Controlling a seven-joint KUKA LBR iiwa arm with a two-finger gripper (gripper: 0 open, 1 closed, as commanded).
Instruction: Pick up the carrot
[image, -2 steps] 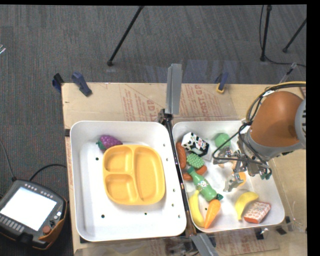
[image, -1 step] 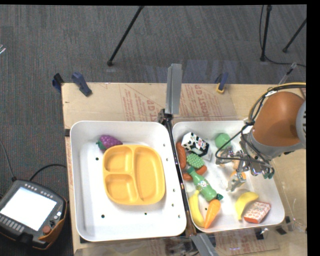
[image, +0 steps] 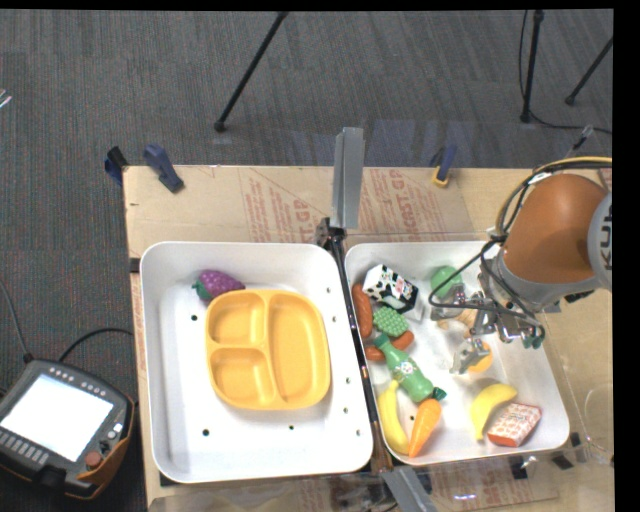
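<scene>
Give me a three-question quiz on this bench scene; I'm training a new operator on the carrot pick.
1. True or false: the carrot lies in the same bin as the yellow tray.
2. Which item touches the carrot's left side? A) purple grapes B) banana C) red-and-white box
3. Fill in: the gripper hangs over the ___ bin.

Key: 1 false; 2 B; 3 right
</scene>
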